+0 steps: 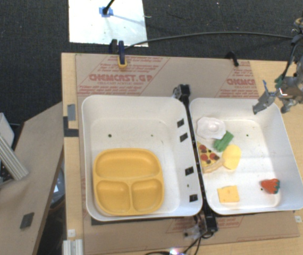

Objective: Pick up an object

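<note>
Arm: it reaches in from the right, and the gripper [271,101] hangs above the far right corner of the right bin [292,158], nothing between its fingers.

Fingers: spread apart, as far as the slanted view shows, one tip pointing down-left toward the bin's rim.

Right bin contents: a white fried egg [211,126] near the far left side, a green piece [224,141] just beside it, a pizza slice [209,158] against the divider, a yellow lemon [232,157] touching the pizza slice, a cheese square [228,194] near the front, and a red strawberry [270,185] toward the front right (well apart from the rest).

Left bin: the left bin [135,116] carries a yellow divided tray [128,180] at its front.

Step in hand: the approach, by my reading; no object has been chosen or touched yet, so the pick is at its start.

Next move: the gripper would need to travel inward and down over one item. The strawberry or the cheese square look like the easier targets, since each lies alone; the egg, green piece, pizza slice and lemon crowd each other, and fingers coming down there could nudge a neighbour.
</note>
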You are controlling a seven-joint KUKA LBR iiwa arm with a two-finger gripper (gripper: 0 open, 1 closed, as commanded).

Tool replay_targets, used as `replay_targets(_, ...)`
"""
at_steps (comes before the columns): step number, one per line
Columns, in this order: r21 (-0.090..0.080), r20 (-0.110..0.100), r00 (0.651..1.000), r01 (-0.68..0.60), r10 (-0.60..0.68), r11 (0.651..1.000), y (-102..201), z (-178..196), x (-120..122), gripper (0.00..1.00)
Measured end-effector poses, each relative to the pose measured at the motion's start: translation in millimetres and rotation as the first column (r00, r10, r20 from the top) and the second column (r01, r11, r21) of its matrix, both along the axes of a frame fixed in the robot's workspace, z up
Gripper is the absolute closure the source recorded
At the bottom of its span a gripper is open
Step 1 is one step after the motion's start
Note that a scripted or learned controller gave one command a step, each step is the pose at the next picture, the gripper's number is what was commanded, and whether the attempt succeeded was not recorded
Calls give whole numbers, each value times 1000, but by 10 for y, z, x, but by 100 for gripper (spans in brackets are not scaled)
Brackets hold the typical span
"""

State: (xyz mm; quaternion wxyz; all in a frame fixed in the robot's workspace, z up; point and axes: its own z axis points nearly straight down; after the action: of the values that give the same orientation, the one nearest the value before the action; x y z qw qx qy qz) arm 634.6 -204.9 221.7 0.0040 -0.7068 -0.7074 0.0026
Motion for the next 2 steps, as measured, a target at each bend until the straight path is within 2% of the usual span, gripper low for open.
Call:
replay_targets(1,-3,12,1000,-3,3,1000,5,73,27,0)
replay_targets(2,-2,9,1000,-5,5,1000,42,-342,36,0)
